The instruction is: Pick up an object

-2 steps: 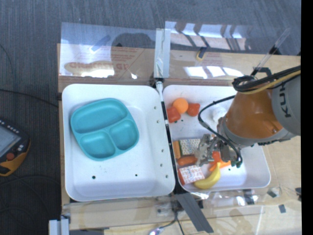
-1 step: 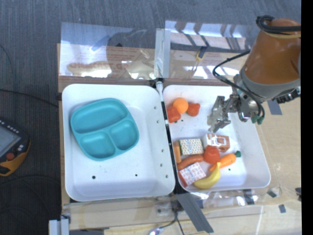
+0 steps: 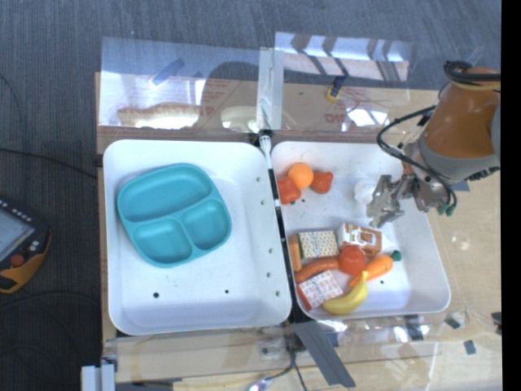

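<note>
Gripper (image 3: 386, 203) hangs above the right bin (image 3: 423, 296), just above the toy food pile (image 3: 342, 271); whether its grip is open cannot be told.

Camera: 1, fixed overhead, looking down at a slant onto the worktop (image 3: 476, 243). Framing: both white bins whole, left bin (image 3: 244, 292) and right bin (image 3: 427, 292) side by side at centre, grey carpet (image 3: 203, 6) beyond the far edge and to the left. Range: moderate, small items readable but not fine detail. Arm (image 3: 460, 129) enters from the frame's right. Overlapping views: none, single view.
</note>
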